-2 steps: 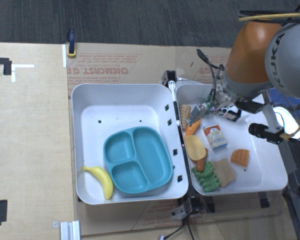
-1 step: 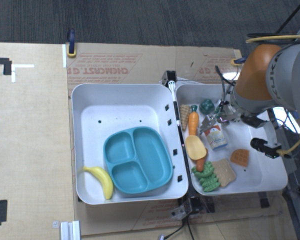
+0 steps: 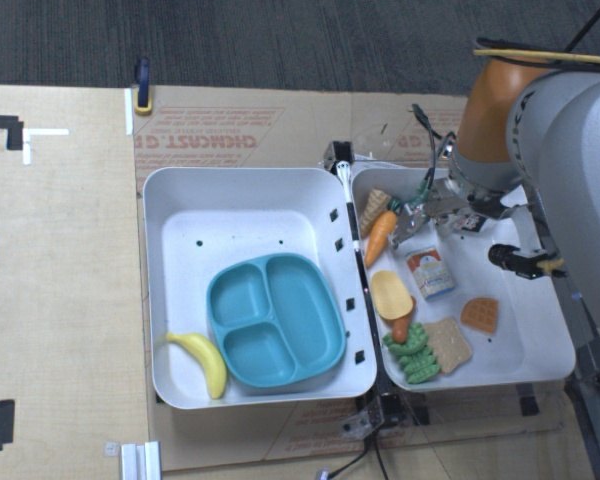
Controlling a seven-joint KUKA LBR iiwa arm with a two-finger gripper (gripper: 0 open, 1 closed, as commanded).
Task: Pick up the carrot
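Observation:
The carrot (image 3: 379, 236) is orange and lies at a slant against the left wall of the right bin (image 3: 540, 368), near the far end. My gripper (image 3: 412, 218) hangs low over that bin, just right of the carrot's upper end and very close to it. From this angle the grey wrist and cables cover much of the gripper. Nothing is visibly held.
The right bin also holds a waffle cone (image 3: 372, 205), a small carton (image 3: 430, 273), a yellow slice (image 3: 390, 294), green pea pods (image 3: 412, 359), a cracker (image 3: 448, 343) and an orange biscuit (image 3: 480, 315). In the left bin (image 3: 240, 198) are a blue divided plate (image 3: 275, 318) and a banana (image 3: 205, 360).

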